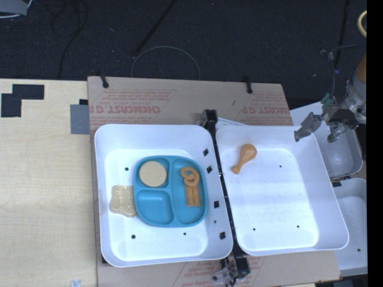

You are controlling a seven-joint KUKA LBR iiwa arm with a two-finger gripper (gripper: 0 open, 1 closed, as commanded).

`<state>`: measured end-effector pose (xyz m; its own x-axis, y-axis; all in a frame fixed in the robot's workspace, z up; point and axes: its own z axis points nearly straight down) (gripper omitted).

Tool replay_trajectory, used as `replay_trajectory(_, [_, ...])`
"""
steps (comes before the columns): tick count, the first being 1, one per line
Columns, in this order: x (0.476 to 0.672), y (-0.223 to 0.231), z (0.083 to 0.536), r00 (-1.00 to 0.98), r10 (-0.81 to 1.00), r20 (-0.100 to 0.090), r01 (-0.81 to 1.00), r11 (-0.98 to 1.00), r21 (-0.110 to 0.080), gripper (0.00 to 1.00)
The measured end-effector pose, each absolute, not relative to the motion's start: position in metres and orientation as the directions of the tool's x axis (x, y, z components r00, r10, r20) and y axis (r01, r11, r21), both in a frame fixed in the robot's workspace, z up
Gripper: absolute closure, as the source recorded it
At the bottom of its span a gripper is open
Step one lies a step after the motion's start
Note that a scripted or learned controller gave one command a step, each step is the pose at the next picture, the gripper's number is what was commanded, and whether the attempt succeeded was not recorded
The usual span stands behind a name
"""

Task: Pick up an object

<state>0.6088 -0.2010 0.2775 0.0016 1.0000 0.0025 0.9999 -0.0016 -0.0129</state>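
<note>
Two shallow white bins sit side by side in the lower middle of the frame, on a brown cardboard sheet (179, 103). The left bin (114, 142) holds a blue divided tray (161, 211). In the tray's upper left compartment lies a round tan cookie (152, 173); in its right compartment lie a small brown ring-shaped piece and a stubby brown piece (191, 186), touching each other. A pale yellowish lump (122, 200) lies on the bin floor just beside the tray's left edge.

The right bin (287, 220) holds a tan drumstick (243, 157) in its upper left part, tilted with the thick end up and to the right.

The gripper (320, 125) is at the right edge of the frame, above the right bin's upper right corner and well apart from the drumstick. Its two grey fingers stand spread wide with nothing between them.
</note>
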Motion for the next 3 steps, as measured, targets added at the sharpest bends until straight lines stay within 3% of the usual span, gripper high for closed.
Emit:
replay_trajectory(1, [0.611, -0.201, 0.284, 0.000, 1.000, 0.000, 1.000, 0.000, -0.002, 0.00])
replay_trajectory(3, [0.610, -0.206, 0.158, 0.001, 1.000, 0.002, 1.000, -0.001, -0.008, 0.00])
